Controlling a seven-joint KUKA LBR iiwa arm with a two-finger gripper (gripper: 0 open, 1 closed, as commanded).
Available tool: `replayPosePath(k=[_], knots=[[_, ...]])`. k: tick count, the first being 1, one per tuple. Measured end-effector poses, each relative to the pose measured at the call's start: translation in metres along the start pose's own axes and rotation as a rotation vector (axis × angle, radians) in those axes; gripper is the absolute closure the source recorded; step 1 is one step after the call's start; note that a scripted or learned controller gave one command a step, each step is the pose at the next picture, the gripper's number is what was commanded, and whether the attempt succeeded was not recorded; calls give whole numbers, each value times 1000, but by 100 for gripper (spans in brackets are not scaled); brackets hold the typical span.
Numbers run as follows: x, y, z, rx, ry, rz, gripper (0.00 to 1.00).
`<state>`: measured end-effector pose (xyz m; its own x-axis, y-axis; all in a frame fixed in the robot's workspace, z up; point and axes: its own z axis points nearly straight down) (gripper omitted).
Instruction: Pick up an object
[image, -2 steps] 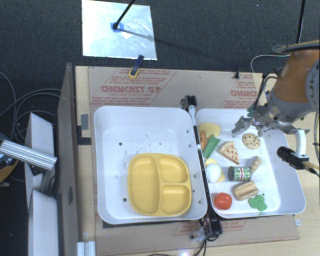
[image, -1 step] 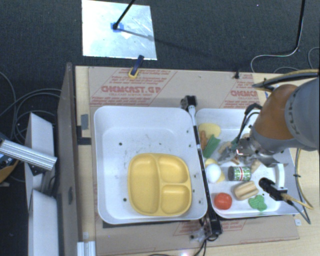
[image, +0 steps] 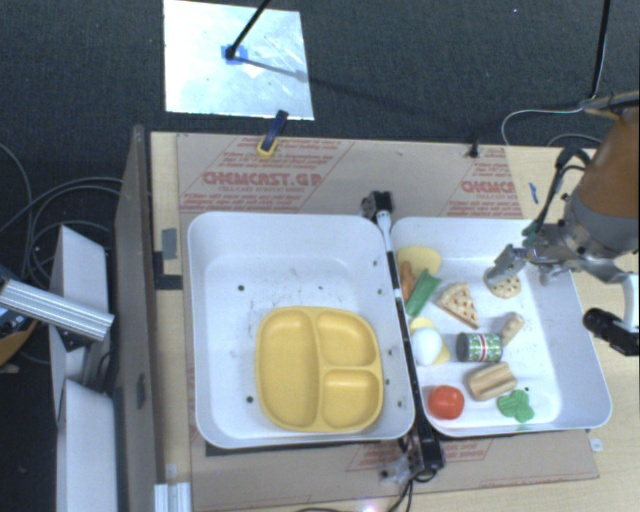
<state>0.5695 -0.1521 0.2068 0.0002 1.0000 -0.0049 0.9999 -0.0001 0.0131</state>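
Gripper (image: 505, 268) sits at upper right of the right bin (image: 580, 340), directly over the cookie (image: 506, 286); can't tell if it is released or clenched. Cookie is roundish, no clear long axis. Nearby: pizza slice (image: 459, 303) with tip toward lower right, green can (image: 480, 347) lying on its side, long axis left-right. Yellow tray (image: 320, 367) in left bin (image: 230, 250).
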Motion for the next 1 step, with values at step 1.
replayPosePath(k=[1], knots=[[29,-31,126,12,6,-1,0]])
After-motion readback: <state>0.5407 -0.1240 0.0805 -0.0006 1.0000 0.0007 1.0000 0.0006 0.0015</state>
